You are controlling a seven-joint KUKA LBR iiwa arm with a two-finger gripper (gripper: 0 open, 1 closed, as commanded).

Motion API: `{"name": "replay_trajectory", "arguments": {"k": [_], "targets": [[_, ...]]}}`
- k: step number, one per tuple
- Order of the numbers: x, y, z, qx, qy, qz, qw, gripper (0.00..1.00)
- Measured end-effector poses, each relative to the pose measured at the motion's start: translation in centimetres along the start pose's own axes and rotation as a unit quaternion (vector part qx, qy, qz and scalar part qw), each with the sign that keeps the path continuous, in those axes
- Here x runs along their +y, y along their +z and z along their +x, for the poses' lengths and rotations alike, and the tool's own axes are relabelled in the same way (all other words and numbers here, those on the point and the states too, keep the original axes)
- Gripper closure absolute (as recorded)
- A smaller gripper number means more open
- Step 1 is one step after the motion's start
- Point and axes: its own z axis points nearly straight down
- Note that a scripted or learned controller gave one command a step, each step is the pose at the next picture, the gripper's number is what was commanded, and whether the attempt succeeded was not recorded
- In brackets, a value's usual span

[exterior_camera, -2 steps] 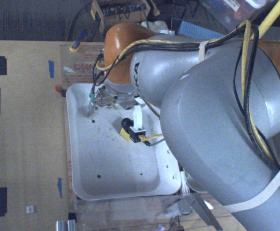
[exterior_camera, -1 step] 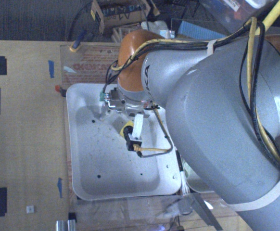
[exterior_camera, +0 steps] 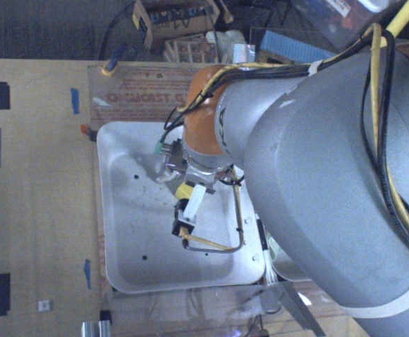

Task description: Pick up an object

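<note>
My gripper reaches down into the left white bin, in its upper middle part. The grey arm and its orange band cover much of the bin's right side. A small pale grey shape lies on the bin floor right at the gripper's tip; I cannot tell whether it is touched or held. A yellow, white and black fitting hangs from the wrist, with a thin cable loop below it.
A few dark specks dot the left bin's floor. The right bin is mostly hidden under the arm. A wooden board lies behind the bin, and boxes and clutter sit beyond the bench's back edge.
</note>
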Motion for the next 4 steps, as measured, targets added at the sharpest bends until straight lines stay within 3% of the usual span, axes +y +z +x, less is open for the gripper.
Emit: {"name": "replay_trajectory", "arguments": {"k": [1,2,3,4], "targets": [[-6.2,0.2,5.1,-0.008,0.217,0.017,0.9759,0.00],[-6.1,-0.9,5.3,-0.007,0.216,0.017,0.9763,1.00],[-6.0,-8.5,2.1,-0.013,0.319,0.017,0.9474,1.00],[-2.7,-6.3,1.3,-0.010,0.151,0.020,0.9883,1.00]]}}
